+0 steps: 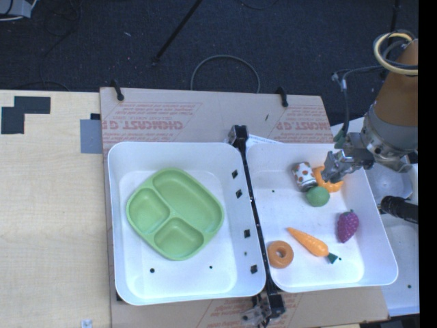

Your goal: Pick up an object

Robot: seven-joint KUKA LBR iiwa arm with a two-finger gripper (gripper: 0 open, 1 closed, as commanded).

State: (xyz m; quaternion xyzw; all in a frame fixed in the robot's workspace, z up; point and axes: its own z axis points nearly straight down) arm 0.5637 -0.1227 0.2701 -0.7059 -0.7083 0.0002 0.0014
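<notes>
My gripper [334,167] hangs over the upper right of the right bin [382,272], just above a small orange piece [323,177] and a green ball [317,197]. A spotted can [304,174] lies to their left. Lower in the same bin lie a purple grape bunch [347,225], an orange carrot [308,242] and a tan doughnut [280,253]. The fingers point down and left, and their spacing is not readable from here. Nothing is visibly lifted.
The left bin [123,279] holds a green divided plate [175,212]. A black divider [249,210] separates the two bins. Cardboard [205,118] lies beneath them, and the arm's orange band [399,91] rises at the right.
</notes>
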